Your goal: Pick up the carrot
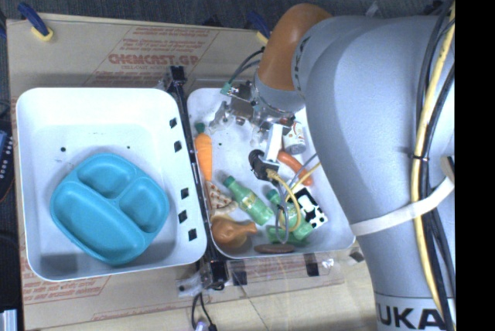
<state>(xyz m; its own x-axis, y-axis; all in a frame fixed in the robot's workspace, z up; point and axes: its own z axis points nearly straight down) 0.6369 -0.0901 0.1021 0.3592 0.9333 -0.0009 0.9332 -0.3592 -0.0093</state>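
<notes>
A cardboard-covered bench (pixel 147 51) bears two white bins. The left bin (pixel 46 113) contains one blue tray (pixel 108 206). The right bin (pixel 203 101) contains one carrot (pixel 204 155) at 9 o'clock against its left wall, one green bottle (pixel 249 199) and one brown drumstick (pixel 232 230). The arm (pixel 371 121) enters from 3 o'clock, wrist angled down; the gripper (pixel 263 138) hangs right of the carrot, apart from it. Claw state: cannot tell.

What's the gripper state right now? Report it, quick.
Gripper: cannot be told from this view. It sits over the right bin, apart from the carrot along that bin's left wall.
</notes>
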